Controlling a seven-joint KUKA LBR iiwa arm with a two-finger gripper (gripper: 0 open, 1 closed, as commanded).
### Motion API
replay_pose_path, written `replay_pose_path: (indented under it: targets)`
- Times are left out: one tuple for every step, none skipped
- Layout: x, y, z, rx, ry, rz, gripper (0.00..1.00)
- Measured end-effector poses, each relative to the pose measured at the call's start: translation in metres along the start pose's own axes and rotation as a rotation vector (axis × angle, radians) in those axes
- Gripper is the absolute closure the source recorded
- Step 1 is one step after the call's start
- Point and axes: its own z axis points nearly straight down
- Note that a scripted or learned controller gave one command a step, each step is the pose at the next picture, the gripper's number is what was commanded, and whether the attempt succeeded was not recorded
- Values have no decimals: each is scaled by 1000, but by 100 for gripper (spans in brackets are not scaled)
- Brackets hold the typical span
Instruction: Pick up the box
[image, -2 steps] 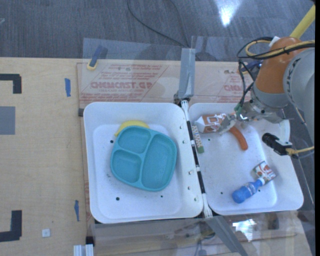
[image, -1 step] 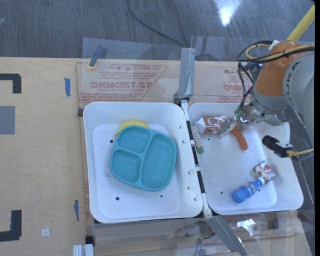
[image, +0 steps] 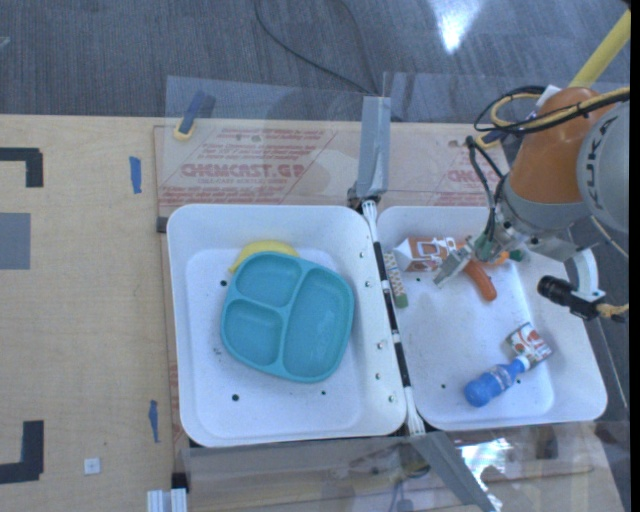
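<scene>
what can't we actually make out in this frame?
- pincer: too small and cluttered in the camera view to tell open or shut, or whether it touches the box.
- Box: print too small to read; its right end merges with the pincer.
- Yellow item: mostly hidden under the blue divided plate in the left bin.
- Orange item: partly covered by the pincer, identity unclear.
- Arm: cut off by the right edge.

The pale wooden surface (image: 80, 330) bears two shallow white bins, left (image: 190, 300) and right (image: 580, 390), touching side by side.
</scene>
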Motion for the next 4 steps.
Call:
replay_pose_path:
  targets:
    - [39,-62,21,-6,-5,-191,0]
    - [35,-62,9,-13,-11,-182,100]
    - [126,-29,-75,-2,-2,-201,100]
    - [116,46,-114,-3,-3,-223,100]
